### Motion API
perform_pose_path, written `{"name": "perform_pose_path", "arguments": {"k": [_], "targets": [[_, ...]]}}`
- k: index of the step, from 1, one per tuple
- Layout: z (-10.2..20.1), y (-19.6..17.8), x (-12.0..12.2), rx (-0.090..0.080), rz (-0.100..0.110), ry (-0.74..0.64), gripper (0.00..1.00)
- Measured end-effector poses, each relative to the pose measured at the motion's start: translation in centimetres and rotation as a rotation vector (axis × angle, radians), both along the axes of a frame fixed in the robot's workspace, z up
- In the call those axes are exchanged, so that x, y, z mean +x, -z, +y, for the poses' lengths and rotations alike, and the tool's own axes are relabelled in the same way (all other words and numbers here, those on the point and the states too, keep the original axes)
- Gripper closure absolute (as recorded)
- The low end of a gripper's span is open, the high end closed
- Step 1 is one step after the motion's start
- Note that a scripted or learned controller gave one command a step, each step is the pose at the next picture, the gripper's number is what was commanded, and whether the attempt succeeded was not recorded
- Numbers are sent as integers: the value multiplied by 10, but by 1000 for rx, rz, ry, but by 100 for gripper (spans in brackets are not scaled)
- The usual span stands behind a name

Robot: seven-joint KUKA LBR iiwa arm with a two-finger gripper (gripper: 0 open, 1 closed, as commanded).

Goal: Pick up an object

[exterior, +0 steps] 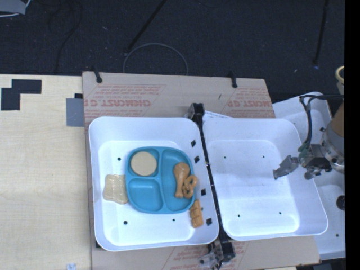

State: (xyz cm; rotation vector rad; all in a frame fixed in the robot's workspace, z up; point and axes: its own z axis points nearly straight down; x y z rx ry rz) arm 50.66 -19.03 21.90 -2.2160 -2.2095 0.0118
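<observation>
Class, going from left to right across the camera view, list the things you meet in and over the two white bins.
Pale beige flat piece → round tan disc in the blue divided tray → small orange-brown block → robot hand over the right white bin.

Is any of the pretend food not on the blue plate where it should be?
Yes, two pieces. A pale piece of toy food lies in the left bin against the blue tray's left edge, and a small brown piece sits beyond its lower right corner. The round cracker and pretzel-like piece sit in the tray's compartments.
</observation>
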Motion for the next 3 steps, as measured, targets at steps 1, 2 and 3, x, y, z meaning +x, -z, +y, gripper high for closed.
{"name": "perform_pose_path", "arguments": {"k": [1, 2, 3], "targets": [[0, -6, 3, -3, -12, -3, 0], [3, 58, 2, 0, -5, -3, 0], [11, 107, 7, 0, -7, -2, 0]]}}
